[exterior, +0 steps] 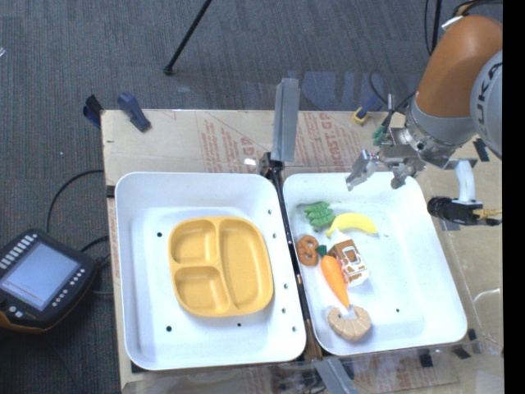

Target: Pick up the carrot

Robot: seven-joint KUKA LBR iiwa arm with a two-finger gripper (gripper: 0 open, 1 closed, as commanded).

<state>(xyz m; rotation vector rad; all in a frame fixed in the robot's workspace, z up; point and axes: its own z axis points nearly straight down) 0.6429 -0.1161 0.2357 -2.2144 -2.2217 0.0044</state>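
The two-finger metal gripper (379, 171) is hovering over the right white bin's (426, 302) far rim, fingers spread wide, gripping nothing. The tapered orange plastic carrot (334, 278) is lying mid-bin, touching the small orange-and-white carton (351, 261), well apart from the gripper.

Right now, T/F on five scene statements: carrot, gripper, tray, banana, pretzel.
1. The carrot lies in the right bin. True.
2. The gripper holds the carrot. False: it is open, above the bin's far edge, apart from the carrot.
3. The yellow tray sits in the left bin. True.
4. The banana lies on the yellow tray. False: it is in the right bin, beside the green toy.
5. The pretzel is left of the carrot. True.
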